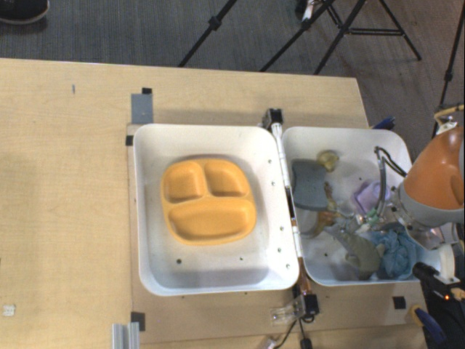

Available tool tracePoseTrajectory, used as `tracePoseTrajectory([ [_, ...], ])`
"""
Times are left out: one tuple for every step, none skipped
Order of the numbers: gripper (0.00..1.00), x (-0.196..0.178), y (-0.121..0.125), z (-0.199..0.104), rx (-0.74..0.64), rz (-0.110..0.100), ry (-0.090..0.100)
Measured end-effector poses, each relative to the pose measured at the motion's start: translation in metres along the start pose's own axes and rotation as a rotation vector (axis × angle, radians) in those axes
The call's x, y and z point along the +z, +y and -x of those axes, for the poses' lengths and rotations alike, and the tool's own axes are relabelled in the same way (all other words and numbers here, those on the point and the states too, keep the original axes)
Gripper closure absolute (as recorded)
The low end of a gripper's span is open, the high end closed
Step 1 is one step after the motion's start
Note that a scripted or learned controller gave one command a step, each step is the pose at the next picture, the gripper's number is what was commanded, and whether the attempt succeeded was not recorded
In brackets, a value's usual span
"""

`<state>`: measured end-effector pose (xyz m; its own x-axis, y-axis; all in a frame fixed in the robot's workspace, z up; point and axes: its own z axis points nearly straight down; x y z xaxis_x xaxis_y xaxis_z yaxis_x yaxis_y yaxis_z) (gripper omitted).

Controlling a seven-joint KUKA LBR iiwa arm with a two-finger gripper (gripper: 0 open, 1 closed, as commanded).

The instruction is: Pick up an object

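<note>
Inside left bin (145,195), yellow tray (209,201)

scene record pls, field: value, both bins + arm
left bin: holds a yellow divided plate, three compartments, lying flat
right bin: cluttered; grey flat piece, purple item, blue cloth, small pale item
arm: orange band over the right bin's right side
gripper: fingers cannot be made out
bench: light wood

right bin (396,145): crowded, arm (436,184) overhead | left bin (145,195): tray (209,201) centred
</note>
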<state>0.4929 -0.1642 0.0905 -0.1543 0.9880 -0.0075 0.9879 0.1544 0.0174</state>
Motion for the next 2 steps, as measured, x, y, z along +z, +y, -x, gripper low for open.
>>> tracePoseTrajectory([
  [0.00,0.001,-0.006,0.031,-0.014,-0.003,0.002],
  [0.00,0.003,0.070,0.044,-0.035,-0.004,0.002],
])
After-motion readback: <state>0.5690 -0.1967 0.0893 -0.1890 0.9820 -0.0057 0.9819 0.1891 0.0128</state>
